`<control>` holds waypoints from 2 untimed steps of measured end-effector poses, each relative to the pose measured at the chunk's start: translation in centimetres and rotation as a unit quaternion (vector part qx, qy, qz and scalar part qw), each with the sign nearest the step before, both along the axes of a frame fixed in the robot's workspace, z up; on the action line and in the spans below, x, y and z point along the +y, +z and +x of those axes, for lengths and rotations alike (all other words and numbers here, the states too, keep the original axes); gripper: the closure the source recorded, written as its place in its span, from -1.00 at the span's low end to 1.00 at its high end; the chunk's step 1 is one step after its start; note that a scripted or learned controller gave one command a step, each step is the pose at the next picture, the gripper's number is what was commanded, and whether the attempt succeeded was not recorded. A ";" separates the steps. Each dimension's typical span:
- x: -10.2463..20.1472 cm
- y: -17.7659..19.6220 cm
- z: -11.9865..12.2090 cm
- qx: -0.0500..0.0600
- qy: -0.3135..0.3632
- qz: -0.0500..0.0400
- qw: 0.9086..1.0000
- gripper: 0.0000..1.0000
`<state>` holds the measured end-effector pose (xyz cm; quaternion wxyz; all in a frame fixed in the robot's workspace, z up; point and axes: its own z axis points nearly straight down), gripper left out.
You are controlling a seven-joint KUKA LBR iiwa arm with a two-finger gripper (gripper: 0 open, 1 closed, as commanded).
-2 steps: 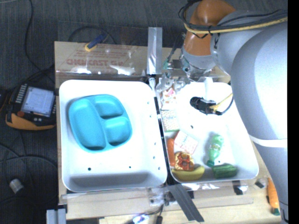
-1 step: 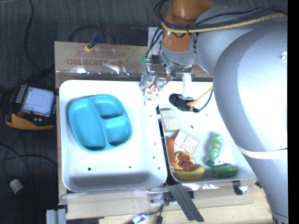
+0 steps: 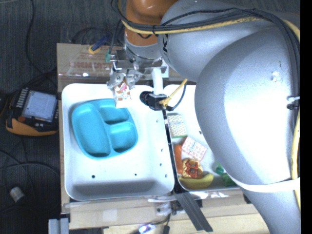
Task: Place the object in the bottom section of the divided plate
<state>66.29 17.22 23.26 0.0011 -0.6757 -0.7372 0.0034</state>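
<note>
We are hanging our hand (image 3: 122,82) over the far edge of the left bin (image 3: 83,179), with the fingers closing on a small white packet with red print (image 3: 122,92), which is dangling between them. The packet seems to be a wrapped snack, though it is too small to tell for sure. Directly beneath the hand, the blue divided plate (image 3: 92,135) is lying in the left bin, its compartments bare. Off to the hand's side, in the right bin (image 3: 170,145), a yellow banana (image 3: 200,181), two more packets and a green item are sitting, partly covered by our grey arm (image 3: 243,82).
</note>
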 end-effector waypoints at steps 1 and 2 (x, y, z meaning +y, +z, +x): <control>4.2 -8.5 0.7 -0.007 0.000 0.004 1.000 1.00; 3.9 -9.5 0.3 0.000 -0.001 0.000 1.000 -1.00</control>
